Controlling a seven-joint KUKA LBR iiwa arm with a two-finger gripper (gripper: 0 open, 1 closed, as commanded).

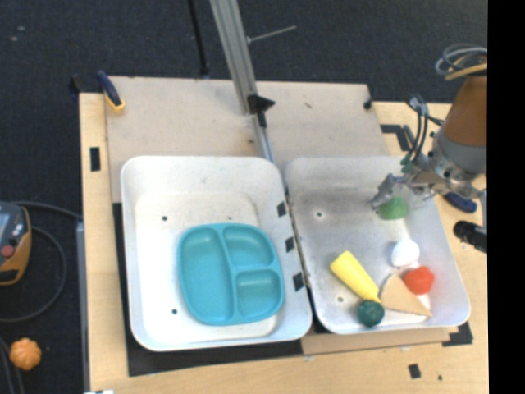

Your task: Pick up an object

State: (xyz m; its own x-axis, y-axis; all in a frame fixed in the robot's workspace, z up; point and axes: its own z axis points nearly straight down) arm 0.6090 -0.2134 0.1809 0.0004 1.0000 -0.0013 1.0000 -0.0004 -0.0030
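My gripper point(398, 197) hangs over the upper right part of the right bin point(332, 189), below the grey wrist and its orange band. A small green object point(394, 210) sits directly under the gripper tip, touching or nearly touching it; whether it is gripped is unclear. Lower in the same bin lie a white object point(404, 253), a red ball point(419, 280), a yellow piece point(354, 274), a tan wedge point(404, 300) and a dark green ball point(370, 312).
The left bin point(139, 189) holds a teal divided plate point(231, 272). A slanted aluminium post point(236, 48) rises from behind the bins. A small orange object point(25, 352) lies off the bench at the lower left.
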